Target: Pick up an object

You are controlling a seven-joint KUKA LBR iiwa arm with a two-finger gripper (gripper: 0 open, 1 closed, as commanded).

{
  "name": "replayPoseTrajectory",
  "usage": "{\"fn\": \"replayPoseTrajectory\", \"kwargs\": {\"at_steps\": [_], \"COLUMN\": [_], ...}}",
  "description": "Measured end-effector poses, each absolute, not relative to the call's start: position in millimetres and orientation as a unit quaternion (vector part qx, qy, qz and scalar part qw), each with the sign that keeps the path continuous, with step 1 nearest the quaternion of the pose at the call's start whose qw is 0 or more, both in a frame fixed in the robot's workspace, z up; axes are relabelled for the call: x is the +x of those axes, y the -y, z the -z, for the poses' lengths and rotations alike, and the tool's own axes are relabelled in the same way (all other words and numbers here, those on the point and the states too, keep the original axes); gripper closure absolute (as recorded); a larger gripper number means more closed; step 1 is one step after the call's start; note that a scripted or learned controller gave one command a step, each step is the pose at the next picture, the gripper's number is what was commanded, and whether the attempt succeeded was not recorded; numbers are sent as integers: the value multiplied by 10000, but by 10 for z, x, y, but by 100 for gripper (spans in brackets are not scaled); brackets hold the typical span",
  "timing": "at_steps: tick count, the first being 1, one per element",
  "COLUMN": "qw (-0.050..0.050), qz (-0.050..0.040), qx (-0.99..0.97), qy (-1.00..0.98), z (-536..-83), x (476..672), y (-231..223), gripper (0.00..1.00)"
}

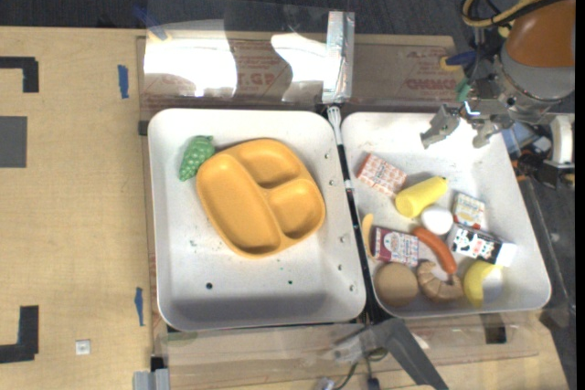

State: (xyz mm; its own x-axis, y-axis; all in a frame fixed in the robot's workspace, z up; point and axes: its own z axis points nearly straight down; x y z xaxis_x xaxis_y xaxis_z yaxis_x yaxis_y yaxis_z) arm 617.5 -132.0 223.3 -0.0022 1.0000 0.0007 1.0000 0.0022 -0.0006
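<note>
Honestly, gripper [462,129] hangs with fingers spread, nothing between them. Nearest grab, just below them: the small red-and-white box [380,173], with a yellow toy [420,195] beside it. Box looks light, stiff; I'd pinch its flat long sides.

Arm [539,23] cut off by the right and top edges, most of it out of frame. Green bunch [194,155] partly tucked behind the yellow divided plate [260,195]. Print on the small cartons [378,173] too small to read. Brown round item [396,284] and the lumpy piece [441,283] beside it too blurred to identify. Orange stick [437,249] partly overlapped by neighbouring items in the crowded right bin [526,196]. Clear sheet [247,59] behind the left bin [174,224] washed out by glare. Worktop [64,215] cut off at the left and bottom edges.
</note>
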Motion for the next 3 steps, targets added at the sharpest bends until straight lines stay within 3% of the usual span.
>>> {"fn": "replayPoseTrajectory", "kwargs": {"at_steps": [1, 2, 3], "qw": [11, 23, 18], "qz": [-5, -8, -9], "qx": [-8438, -8577, -9228], "qy": [5367, 5141, 3852], "z": [-1835, -1846, -2475], "x": [6469, 6353, 5607], "y": [651, -306, -792], "gripper": [0, 0, 0]}}
